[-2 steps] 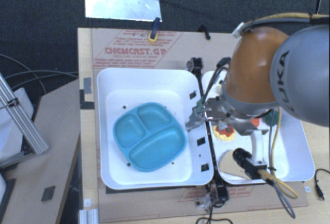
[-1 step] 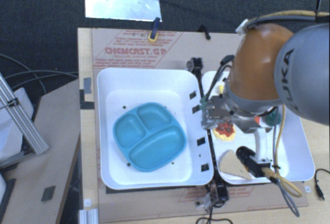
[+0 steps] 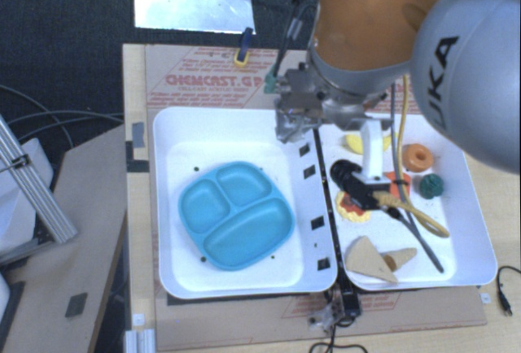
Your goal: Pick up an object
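My gripper (image 3: pixel 291 125) hangs over the back end of the divider between the two white bins, with the big grey and orange arm above it. In the left bin (image 3: pixel 167 180) lies a blue divided plate (image 3: pixel 236 215). The right bin (image 3: pixel 480 246) holds an orange ring (image 3: pixel 418 157), a dark green ball (image 3: pixel 430 185), a yellow piece (image 3: pixel 355 143) partly hidden under the arm, a tan wedge (image 3: pixel 366 260), a small tan cone (image 3: pixel 400 258) and a flat yellow and red piece (image 3: pixel 354 211). I see nothing between the gripper's fingers.
A thin dark stick and a yellow-tan looped tool (image 3: pixel 423 223) lie slantwise across the right bin. A cardboard sheet (image 3: pixel 203 79) lies under both bins. Behind it is a shiny panel (image 3: pixel 191 6) with a small orange ring on it.
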Action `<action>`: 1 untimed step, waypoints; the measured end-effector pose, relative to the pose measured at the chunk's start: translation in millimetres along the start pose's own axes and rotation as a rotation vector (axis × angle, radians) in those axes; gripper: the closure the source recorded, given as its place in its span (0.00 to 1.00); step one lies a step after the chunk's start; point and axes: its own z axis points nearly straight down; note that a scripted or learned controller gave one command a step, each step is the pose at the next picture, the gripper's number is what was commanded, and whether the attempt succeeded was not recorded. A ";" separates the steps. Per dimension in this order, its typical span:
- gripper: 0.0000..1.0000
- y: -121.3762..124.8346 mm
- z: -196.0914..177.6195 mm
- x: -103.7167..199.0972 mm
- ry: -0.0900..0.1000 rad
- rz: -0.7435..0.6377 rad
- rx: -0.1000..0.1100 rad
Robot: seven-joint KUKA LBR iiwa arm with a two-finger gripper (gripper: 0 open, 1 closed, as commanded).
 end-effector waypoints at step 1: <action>1.00 35.0 -163.4 26.7 -0.001 0.006 -0.001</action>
